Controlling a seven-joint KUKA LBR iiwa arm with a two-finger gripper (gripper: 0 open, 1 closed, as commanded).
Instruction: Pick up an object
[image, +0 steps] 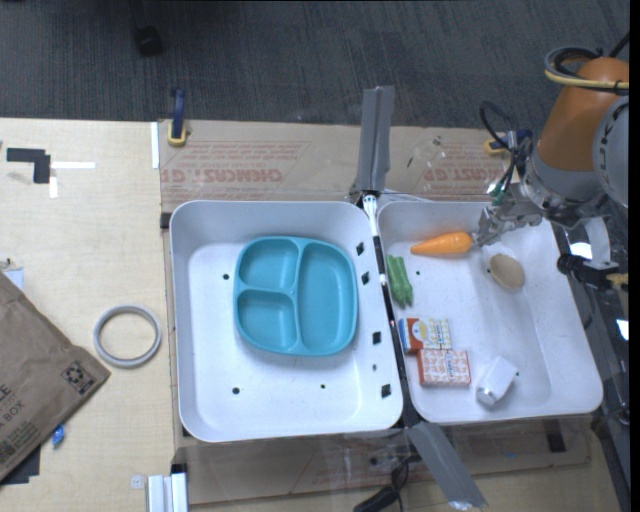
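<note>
The gripper (492, 226) is hanging low in the right bin (560, 400); I cannot tell its state. The carrot (442, 244) is lying just beside it, likely light, smooth plastic, best pinched mid-body.

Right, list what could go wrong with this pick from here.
1. The hand sits right at the thick end of the carrot, near the right bin's back wall; it may nudge the carrot away rather than catch it.
2. The beige egg-like object lies close below the hand and could get knocked.
3. A pushed carrot might roll toward the green item by the divider.
</note>
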